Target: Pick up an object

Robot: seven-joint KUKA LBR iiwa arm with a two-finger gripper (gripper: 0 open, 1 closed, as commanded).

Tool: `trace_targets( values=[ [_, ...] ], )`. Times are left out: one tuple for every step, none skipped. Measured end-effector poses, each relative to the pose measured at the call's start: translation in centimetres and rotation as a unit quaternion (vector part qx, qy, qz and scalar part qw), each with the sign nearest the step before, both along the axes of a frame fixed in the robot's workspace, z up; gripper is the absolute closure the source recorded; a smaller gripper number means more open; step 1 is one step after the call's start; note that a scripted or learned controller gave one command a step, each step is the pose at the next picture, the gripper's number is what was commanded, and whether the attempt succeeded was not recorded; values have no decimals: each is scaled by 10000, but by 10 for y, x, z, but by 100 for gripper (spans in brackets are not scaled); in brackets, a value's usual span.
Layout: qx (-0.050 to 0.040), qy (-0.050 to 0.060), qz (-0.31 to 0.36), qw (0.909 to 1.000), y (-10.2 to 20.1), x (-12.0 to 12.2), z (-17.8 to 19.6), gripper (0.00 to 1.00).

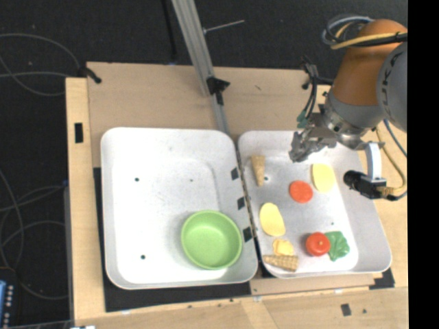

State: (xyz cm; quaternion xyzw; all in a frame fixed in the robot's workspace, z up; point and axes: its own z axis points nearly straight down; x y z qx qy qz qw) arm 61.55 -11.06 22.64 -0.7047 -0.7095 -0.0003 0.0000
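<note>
A: Right bin (367, 242) holds the food toys. Claw (300, 153) sits over its back edge; can't tell its state.

B: Nearest target: pale yellow piece (323, 177), just ahead-right of the claw, long axis front-to-back. Orange disc (300, 192) beyond.

Grey arm (374, 81) (orange band, cables)

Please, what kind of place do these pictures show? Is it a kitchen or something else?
Probably a robot test bench in a lab, not a kitchen. Two white bins sit on a plain board, the food such as the tomato looks like toys, and loose cables lie on the dark floor.
</note>
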Motion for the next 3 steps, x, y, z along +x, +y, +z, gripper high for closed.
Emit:
trace_targets(
  values=[
    [8, -12, 9, 10000, 52, 9, 12, 100],
    [4, 1, 0, 10000, 97, 10, 8, 100],
    [11, -5, 11, 10000, 159, 9, 14, 100]
  ],
)
